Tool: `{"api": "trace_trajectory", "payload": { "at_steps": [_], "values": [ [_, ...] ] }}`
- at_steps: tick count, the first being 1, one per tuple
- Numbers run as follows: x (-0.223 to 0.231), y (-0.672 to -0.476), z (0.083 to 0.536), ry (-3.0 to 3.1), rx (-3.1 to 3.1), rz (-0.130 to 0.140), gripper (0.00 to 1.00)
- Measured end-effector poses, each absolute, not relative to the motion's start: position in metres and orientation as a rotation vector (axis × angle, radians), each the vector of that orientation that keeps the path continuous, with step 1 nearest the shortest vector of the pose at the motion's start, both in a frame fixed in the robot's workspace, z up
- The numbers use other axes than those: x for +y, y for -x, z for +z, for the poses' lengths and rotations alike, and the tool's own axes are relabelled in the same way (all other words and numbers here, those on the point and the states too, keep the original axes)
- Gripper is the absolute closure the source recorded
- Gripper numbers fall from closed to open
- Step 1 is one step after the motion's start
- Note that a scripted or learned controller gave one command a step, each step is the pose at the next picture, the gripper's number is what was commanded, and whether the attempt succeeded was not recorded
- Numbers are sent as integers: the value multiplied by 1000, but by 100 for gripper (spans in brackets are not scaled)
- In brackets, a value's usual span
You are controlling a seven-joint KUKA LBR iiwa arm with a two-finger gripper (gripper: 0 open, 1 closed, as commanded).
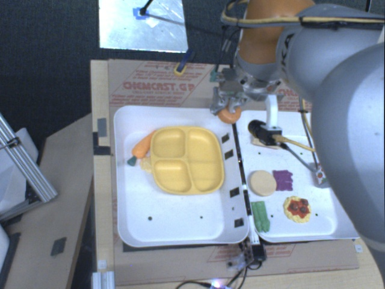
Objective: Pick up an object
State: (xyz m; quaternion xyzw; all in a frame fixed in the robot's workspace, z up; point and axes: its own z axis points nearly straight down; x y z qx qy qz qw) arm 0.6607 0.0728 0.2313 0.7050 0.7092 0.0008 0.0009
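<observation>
My gripper (225, 108) hangs over the far end of the divider between the two white bins. A small orange rounded object (230, 115) sits between its fingers, and the gripper is shut on it. The object is held just above the back rim, between the left bin (129, 221) and the right bin (328, 221).
A yellow divided plate (183, 159) fills the middle of the left bin, with a carrot (142, 145) at its left edge. In the right bin lie a tan disc (262, 183), a purple piece (282, 178), a green piece (260, 214) and a small pizza slice (298, 209).
</observation>
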Motion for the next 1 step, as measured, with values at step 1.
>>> {"api": "trace_trajectory", "payload": {
  "at_steps": [1],
  "values": [
    [80, -663, 222, -2214, 2227, 1, 100]
  ]
}}
